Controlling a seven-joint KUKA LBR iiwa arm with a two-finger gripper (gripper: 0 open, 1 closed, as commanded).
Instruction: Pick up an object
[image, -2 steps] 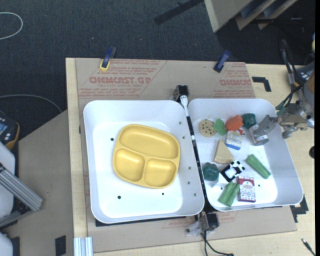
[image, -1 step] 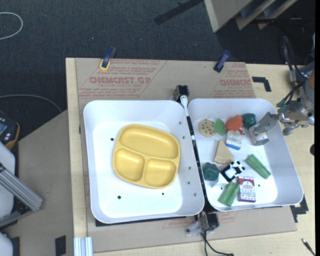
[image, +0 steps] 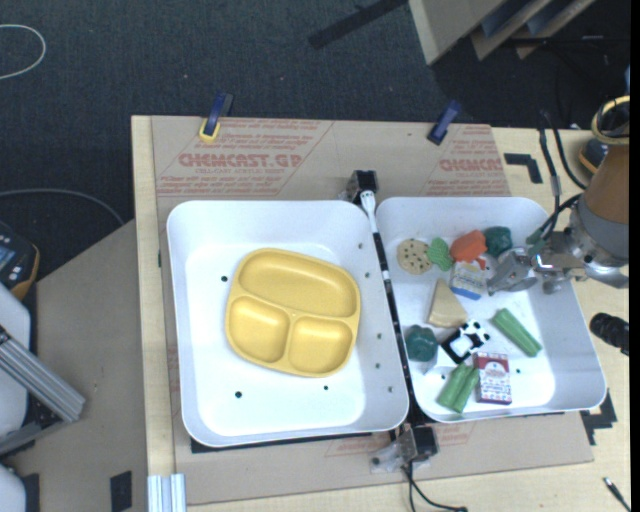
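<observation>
Where clamps grip, board (image: 300, 150) lettered "CHEMCAST GP" behind both bins.

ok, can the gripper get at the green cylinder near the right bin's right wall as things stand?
Probably yes. The gripper hovers just up-left of the green cylinder, which lies apart from its neighbours, nothing on top.

bench (image: 300, 150) bears two white bins (image: 200, 400).
</observation>
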